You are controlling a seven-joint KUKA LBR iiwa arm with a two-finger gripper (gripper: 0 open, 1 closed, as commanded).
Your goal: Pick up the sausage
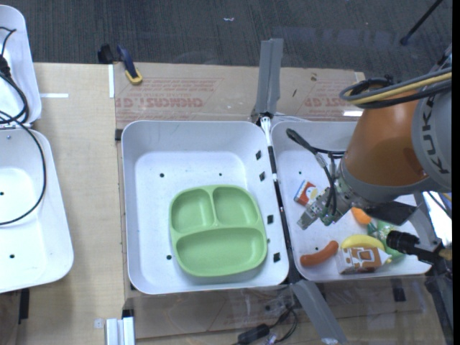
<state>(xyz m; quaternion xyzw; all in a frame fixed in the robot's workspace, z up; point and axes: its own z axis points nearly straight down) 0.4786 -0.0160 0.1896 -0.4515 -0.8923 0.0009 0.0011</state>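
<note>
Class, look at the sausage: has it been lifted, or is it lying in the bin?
Lying. The sausage rests on the right bin's floor; the pincer sits above it.

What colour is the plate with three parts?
Light green plastic divided plate, seen in the camera view.

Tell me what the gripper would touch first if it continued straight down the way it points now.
Probably the bare white floor of the right bin. The gripper points down just above the sausage, which seems to lie slightly nearer the camera, though depth is unclear.
</note>
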